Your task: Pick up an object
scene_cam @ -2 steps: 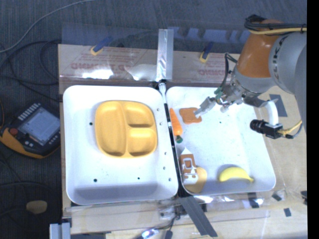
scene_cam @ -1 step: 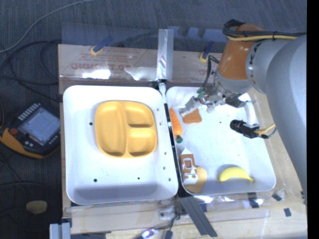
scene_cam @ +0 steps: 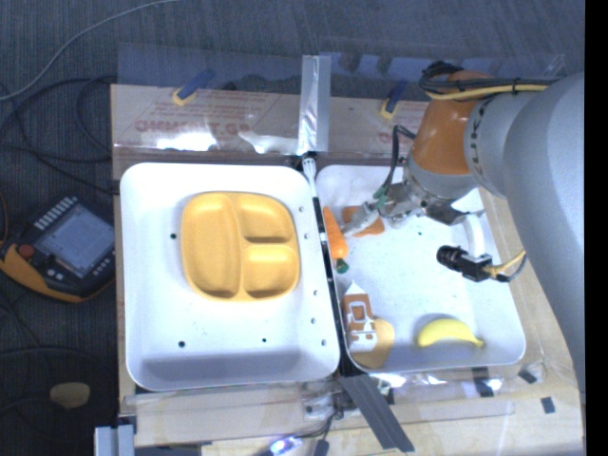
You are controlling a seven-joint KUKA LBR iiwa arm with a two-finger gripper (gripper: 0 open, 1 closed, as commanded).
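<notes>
Leftmost, a yellow divided tray (scene_cam: 239, 245) lies in the left bin (scene_cam: 152, 350). Across the divider, in the right bin (scene_cam: 503, 345), a carrot (scene_cam: 333, 236) lies along the left wall, a banana (scene_cam: 448, 333) near the front. The gripper (scene_cam: 372, 209) hangs beside the carrot, over something orange; whether its fingers are apart or together I cannot tell.

Right bin (scene_cam: 494, 345) centre is open floor; carrot (scene_cam: 333, 236) lines left wall, banana (scene_cam: 448, 333) + tan box (scene_cam: 364, 323) crowd front edge, arm (scene_cam: 513, 131) blocks back-right.
</notes>
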